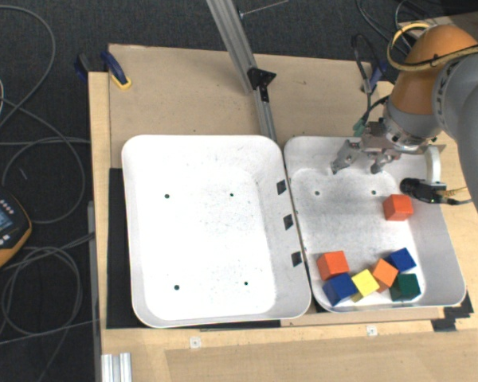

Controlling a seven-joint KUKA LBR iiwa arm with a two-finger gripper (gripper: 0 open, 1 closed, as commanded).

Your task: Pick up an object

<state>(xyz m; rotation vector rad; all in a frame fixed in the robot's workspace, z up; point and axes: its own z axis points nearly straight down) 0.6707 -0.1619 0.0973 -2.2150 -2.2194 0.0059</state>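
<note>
Hovering at upper right, the tool spreads its fingers with nothing between them; the orange cube looks light and rigid, best pinched across flat sides.

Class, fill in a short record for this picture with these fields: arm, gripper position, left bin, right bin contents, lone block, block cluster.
arm: grey with an orange band, reaching in from the right
gripper position: gripper over the far end of the right bin, nothing between its fingers
left bin: left bin, white, dark specks
right bin contents: seven blocks
lone block: orange block near the right wall, apart from the rest
block cluster: near end; orange cube, blue cube, yellow cube, small orange cube, blue block, green cube
</note>
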